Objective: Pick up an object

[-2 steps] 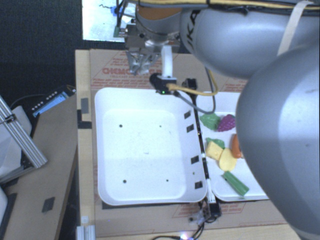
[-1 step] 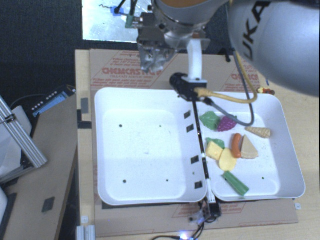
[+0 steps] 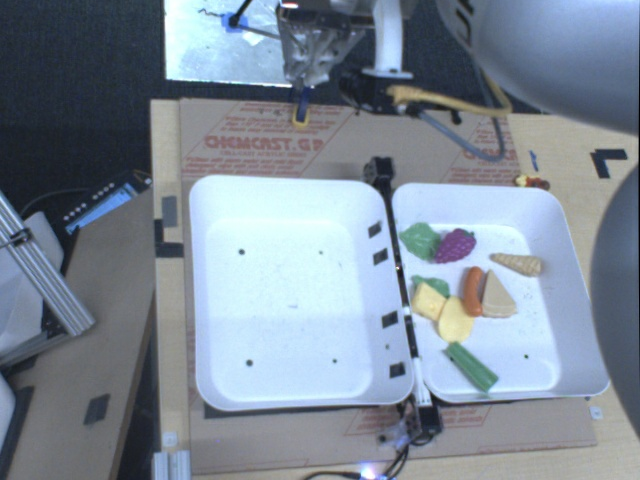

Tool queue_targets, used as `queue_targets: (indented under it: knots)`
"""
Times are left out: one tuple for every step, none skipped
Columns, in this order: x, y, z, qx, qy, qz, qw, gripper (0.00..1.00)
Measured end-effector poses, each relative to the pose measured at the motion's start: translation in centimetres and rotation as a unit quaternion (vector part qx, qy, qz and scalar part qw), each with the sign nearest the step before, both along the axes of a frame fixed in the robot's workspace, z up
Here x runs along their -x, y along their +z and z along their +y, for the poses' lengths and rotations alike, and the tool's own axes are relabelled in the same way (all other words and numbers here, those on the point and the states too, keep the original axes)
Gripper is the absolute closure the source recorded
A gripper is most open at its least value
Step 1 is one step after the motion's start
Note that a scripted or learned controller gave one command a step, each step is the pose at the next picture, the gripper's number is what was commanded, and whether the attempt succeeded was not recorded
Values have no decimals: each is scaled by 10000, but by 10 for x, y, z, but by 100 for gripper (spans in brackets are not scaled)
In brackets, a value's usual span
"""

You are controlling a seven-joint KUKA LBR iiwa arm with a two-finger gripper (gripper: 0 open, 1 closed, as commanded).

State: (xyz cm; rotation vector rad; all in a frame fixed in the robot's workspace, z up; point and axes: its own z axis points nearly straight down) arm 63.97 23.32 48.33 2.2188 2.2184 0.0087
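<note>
Toy foods clustered in right bin [image 3: 560,268]: green leaf [image 3: 420,239], purple grapes [image 3: 456,245], cone [image 3: 516,263], orange carrot [image 3: 472,291], yellow pieces [image 3: 445,311], green stick [image 3: 471,366] at 5 o'clock. Left bin [image 3: 290,288] touching alongside. Gripper [image 3: 303,73] raised at 12 o'clock beyond bins, nothing between fingers; finger gap cannot be told. Grey arm [image 3: 540,28] at 1 o'clock. Cardboard sheet [image 3: 260,138] beneath bins.

Dark carpet floor [image 3: 70,68] around a tan bench [image 3: 90,298], shiny metal sheet [image 3: 215,28].
</note>
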Motion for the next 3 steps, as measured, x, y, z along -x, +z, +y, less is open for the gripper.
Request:
queue_targets:
  knots:
    - [0, 56, 1, -10, 23, -3, 10000, 100]
    - [60, -65, -21, 27, 1, 103, 9999, 100]
    - [-18, -43, 1, 1, 18, 7, 10000, 100]
